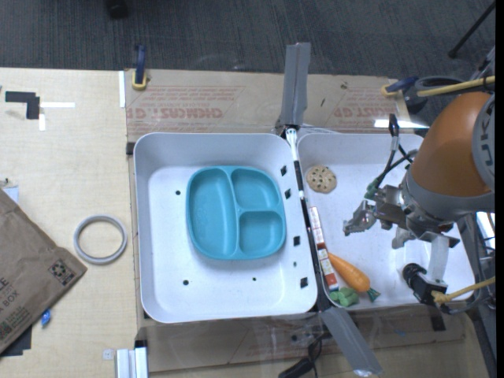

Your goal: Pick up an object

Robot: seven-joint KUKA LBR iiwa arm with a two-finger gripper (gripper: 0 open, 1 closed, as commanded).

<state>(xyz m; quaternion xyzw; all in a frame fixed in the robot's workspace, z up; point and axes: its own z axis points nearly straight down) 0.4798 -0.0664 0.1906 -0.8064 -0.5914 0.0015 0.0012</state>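
A carrot (350, 273) lies at the near edge of the right bin (358, 152), its orange body slanting toward the divider and its green top (343, 295) down in the near corner. Beside it, along the bin's left wall, a thin red-and-white bar (317, 237) lies lengthwise. Farther back in the same bin sits a cookie (320, 179), round and brown with dark chips, close to the divider.

My gripper (360, 220) hangs over the middle of the right bin, above the bare white floor, apart from the carrot and from the cookie. I cannot tell from here how my fingers stand, and I see nothing between them. My orange band (449, 157) sits behind it on the right.

The left bin (157, 235) holds a teal tray (235, 212) with three compartments, lying flat near its centre. Out on the bench to the left lie a tape ring (100, 239) and a brown box (31, 270).
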